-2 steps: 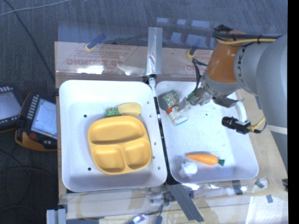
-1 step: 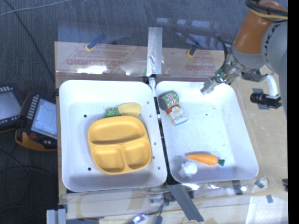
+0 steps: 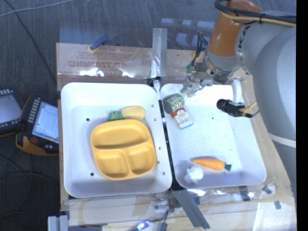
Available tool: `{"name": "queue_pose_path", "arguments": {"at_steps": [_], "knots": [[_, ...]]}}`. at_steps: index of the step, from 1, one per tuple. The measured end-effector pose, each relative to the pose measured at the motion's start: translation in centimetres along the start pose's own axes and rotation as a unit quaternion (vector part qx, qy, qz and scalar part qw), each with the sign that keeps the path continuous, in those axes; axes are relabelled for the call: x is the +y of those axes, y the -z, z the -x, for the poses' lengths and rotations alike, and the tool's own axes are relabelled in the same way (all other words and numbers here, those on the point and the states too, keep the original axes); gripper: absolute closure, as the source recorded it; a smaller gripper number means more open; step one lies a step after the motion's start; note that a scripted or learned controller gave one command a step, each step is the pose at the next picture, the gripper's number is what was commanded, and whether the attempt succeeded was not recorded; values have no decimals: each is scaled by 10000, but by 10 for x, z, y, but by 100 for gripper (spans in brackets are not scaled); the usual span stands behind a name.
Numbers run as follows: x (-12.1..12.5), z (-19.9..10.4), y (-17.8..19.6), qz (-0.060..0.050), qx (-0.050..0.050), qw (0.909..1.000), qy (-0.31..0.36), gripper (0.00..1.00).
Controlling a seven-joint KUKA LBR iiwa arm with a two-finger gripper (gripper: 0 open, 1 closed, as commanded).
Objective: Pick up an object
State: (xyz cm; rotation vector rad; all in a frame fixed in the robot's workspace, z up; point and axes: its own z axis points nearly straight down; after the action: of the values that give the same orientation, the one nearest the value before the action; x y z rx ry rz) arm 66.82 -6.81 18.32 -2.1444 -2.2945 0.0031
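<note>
Small can (image 3: 176, 108) tilted, right bin's (image 3: 250, 143) upper-left corner.

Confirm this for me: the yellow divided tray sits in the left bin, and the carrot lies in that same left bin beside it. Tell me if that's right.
Not quite. The yellow divided tray does sit in the left bin, but the carrot lies in the right bin, near its front edge beside a small white object. The camera view shows this.

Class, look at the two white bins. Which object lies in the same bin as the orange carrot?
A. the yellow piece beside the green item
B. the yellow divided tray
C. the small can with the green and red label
C: the can lies in the right bin with the carrot.
</note>
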Motion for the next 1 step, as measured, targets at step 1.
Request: {"name": "queue_pose_path", "arguments": {"at_steps": [1], "knots": [[5, -81, 0, -7, -4, 9939, -1103, 100]]}}
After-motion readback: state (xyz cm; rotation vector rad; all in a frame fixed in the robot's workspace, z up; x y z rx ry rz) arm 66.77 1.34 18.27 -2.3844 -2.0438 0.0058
